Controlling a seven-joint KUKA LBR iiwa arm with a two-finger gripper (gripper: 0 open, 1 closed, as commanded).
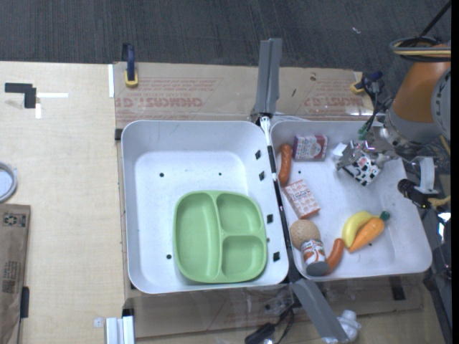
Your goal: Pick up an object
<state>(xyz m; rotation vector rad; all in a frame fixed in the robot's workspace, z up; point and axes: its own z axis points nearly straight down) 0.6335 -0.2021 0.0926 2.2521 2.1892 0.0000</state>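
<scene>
— Two shallow white bins sit side by side on the counter. Where is the arm?

— The grey arm with the orange band reaches in from the right, its wrist bent down over the far right part of the right bin. The gripper hangs low there, its tip pointing left and down toward the bin floor.

— Are the fingers together or apart?

— I cannot tell; the tip is a cluttered patch of metal and black-and-white markings, and whether anything sits between them is unclear too.

— What lies in that bin?

— A yellow banana and an orange carrot with a green top lie touching, near the bin's right side, both long axes running from lower left to upper right; the carrot's green end points up-right. They lie below the gripper, apart from it. A small reddish-white pouch lies just left of the gripper. Along the left wall are a red sausage, standing roughly lengthwise to the wall, a pink patterned box, a tan round ball, a small can with a red label and another small sausage.

— And the left bin?

— It holds a green three-compartment plastic plate, toward its near right corner.
</scene>
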